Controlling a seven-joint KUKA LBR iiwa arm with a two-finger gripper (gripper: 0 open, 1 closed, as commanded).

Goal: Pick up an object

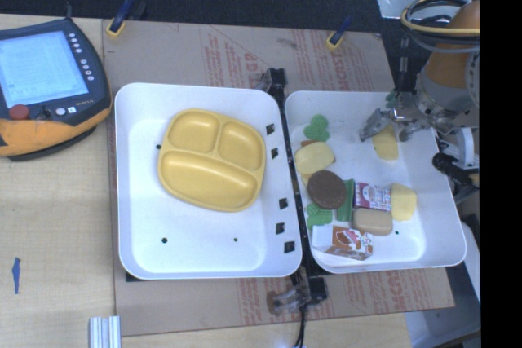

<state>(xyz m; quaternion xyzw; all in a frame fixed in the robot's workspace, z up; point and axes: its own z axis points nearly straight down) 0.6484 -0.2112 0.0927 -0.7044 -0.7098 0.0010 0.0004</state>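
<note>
Hovering low in the right bin (440, 253), the hand (390, 126) spreads its fingers open, with a pale yellow block (386, 146) lying just beneath and between them, ungripped.

Right bin's (440, 257) far-right floor open, toy food (328, 188) crowding its left half

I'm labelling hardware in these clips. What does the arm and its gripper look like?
The arm is grey with an orange band above the wrist, and black cable loops around its upper part. At its end sits a metallic grey gripper with thin, splayed fingers, seen over the right bin.
</note>
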